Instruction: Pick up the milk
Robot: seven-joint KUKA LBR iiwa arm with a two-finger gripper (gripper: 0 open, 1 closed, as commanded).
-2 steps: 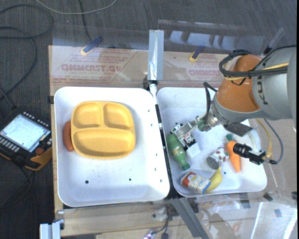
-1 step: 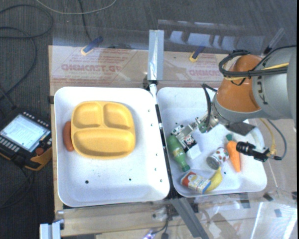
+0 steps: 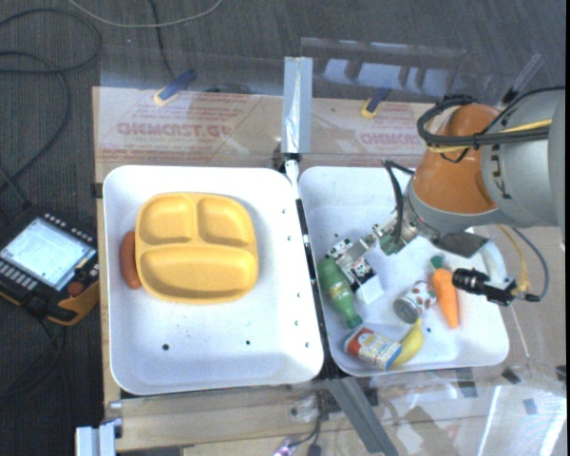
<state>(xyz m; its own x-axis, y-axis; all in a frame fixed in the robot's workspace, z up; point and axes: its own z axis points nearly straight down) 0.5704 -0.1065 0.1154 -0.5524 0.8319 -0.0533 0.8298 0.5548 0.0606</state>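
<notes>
- Approaching: gripper (image 3: 354, 255), grip state indiscernible, touching the milk carton (image 3: 365, 275).
- Beside carton: green bottle (image 3: 338, 291).
- Advice: centre over carton, avoiding bottle.

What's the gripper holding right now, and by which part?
Cannot be told. The gripper sits low over the milk carton in the right bin, but no grasp is visible.

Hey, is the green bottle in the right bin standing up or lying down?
Lying down. The green bottle shows its full length flat on the floor of the right bin, near the bin's left wall, cap end toward the far side.
</notes>
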